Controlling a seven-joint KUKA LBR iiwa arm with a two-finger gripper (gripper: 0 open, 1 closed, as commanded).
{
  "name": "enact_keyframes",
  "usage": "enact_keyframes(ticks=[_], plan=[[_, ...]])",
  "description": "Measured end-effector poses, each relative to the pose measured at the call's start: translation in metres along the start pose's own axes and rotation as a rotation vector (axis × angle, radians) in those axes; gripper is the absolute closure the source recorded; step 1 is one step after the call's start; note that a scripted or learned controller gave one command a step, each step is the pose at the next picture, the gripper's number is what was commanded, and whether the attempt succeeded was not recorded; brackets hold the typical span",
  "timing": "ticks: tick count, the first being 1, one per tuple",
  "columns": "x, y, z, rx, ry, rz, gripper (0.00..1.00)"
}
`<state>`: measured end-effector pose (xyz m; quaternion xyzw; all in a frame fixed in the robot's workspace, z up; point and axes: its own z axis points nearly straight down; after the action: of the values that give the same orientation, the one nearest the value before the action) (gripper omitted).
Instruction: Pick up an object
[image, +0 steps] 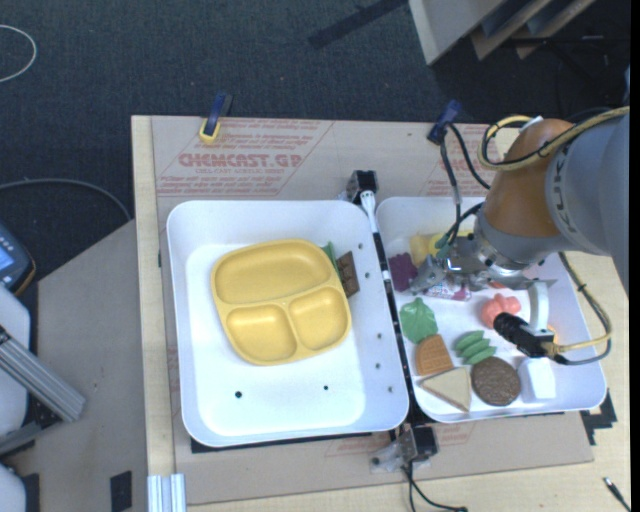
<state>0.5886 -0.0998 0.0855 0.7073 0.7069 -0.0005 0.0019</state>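
Observation:
The right bin (585, 385) holds several toy foods: a purple piece (401, 270), a yellow piece (424, 245), a green leafy piece (418, 321), an orange slice (433, 355), a green pod (474, 347), a brown round cookie (496, 381), a tan wedge (448, 390), a salmon-red piece (500, 305) and a white block (538, 378). My gripper (447, 274) is low over the bin's upper middle, between the purple and salmon-red pieces. A small pink and white item (452, 292) lies right under it, partly hidden by the wrist.
The left bin (200, 390) holds a yellow divided plate (282, 300), with a small brown and green piece (345, 270) beside its right rim. A black cable plug (522, 333) hangs from the arm over the right bin. Clamps sit on the board's far edge.

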Motion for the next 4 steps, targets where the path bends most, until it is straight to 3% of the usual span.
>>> enact_keyframes(ticks=[1, 2, 4], plan=[[0.002, 0.004, -0.016, -0.013, 0.004, -0.001, 1.0], [0.002, 0.006, -0.059, -0.004, 0.002, -0.001, 1.0], [0.002, 0.019, -0.142, -0.004, 0.002, -0.002, 1.0]])
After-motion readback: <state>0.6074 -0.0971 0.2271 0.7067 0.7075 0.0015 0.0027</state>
